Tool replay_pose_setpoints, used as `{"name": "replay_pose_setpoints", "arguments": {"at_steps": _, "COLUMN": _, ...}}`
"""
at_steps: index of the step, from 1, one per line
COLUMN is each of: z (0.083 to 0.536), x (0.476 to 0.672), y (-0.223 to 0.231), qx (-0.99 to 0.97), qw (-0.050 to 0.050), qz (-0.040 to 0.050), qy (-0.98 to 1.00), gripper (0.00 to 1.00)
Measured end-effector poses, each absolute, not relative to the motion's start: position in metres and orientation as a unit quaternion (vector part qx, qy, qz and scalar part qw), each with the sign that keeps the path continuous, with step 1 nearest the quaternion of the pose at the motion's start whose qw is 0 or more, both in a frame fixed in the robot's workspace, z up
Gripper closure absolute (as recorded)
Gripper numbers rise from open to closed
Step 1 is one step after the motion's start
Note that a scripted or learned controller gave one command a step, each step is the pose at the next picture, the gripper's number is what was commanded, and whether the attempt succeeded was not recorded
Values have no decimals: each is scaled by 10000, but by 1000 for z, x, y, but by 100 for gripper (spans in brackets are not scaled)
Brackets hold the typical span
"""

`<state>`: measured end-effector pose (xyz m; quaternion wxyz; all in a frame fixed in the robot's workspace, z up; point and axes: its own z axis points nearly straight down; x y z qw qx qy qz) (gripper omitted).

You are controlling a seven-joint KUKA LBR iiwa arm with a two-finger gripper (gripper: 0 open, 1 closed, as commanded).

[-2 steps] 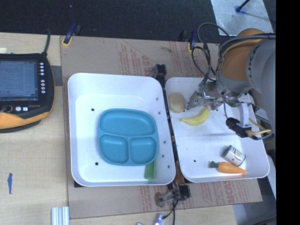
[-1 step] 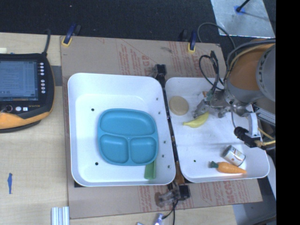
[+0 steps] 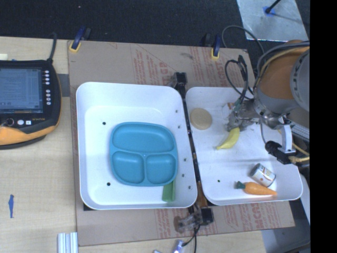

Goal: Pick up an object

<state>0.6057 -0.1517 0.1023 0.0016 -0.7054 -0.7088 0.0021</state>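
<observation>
In the right bin (image 3: pixel 224 167) a yellow banana (image 3: pixel 229 140) lies slanted near the middle. My gripper (image 3: pixel 237 122) hangs low over the banana's upper end, at or just above it, with the grey arm and its orange band reaching in from the right. A tan round disc (image 3: pixel 200 118) lies left of the gripper. A small silver can (image 3: pixel 262 174) and an orange carrot (image 3: pixel 256 189) rest near the bin's front right corner.
The left bin (image 3: pixel 87 141) holds a blue divided plate (image 3: pixel 143 153) and a green piece (image 3: pixel 168 192) at its front right corner. A teach pendant (image 3: pixel 26 101) sits on the bench at far left. Cables loop above the right bin's back edge.
</observation>
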Motion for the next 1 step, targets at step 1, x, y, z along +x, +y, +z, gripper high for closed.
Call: {"name": "replay_pose_setpoints", "arguments": {"at_steps": 1, "z": 193, "x": 605, "y": -74, "qx": -7055, "qw": 9, "qz": 1, "qy": -7087, "gripper": 100}}
